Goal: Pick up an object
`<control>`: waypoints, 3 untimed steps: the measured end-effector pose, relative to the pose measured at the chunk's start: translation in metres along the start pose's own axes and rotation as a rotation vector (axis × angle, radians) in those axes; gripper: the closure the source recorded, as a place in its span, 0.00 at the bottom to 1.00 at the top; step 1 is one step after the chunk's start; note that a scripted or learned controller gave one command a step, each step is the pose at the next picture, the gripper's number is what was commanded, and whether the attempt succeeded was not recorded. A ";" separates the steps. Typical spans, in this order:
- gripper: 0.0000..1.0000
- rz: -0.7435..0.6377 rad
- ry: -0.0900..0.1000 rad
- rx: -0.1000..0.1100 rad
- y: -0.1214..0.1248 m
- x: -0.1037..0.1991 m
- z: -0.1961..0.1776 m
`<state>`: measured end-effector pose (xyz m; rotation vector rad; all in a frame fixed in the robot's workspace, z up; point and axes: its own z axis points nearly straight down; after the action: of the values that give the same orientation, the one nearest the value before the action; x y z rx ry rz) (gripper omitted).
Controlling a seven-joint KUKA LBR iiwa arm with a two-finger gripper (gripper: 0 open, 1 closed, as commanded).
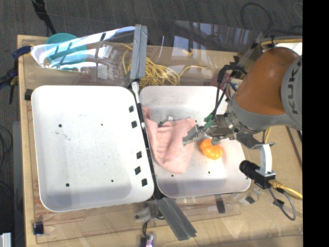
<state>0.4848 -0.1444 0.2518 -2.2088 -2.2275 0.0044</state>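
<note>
Cloth (169, 143) lies lengthwise up-down, beside orange fruit (211, 149).

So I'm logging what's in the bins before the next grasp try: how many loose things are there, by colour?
Pink: 1, the cloth in the right bin, crumpled against its left wall.
Orange: 1, the small round object in that bin, right of the cloth, below the gripper.
Left bin: 0.
Total: 2.

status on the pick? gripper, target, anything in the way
Gripper low in right bin, at pink cloth's edge. Orange ball beside it, not held. Cloth bunched close to ball.
</note>
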 end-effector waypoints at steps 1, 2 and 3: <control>0.00 0.040 0.000 -0.001 0.014 -0.052 0.069; 0.00 0.077 0.000 0.000 0.056 -0.065 0.126; 0.00 -0.005 -0.001 -0.006 0.106 -0.056 0.158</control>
<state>0.5904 -0.1996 0.0933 -2.2069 -2.2365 -0.0005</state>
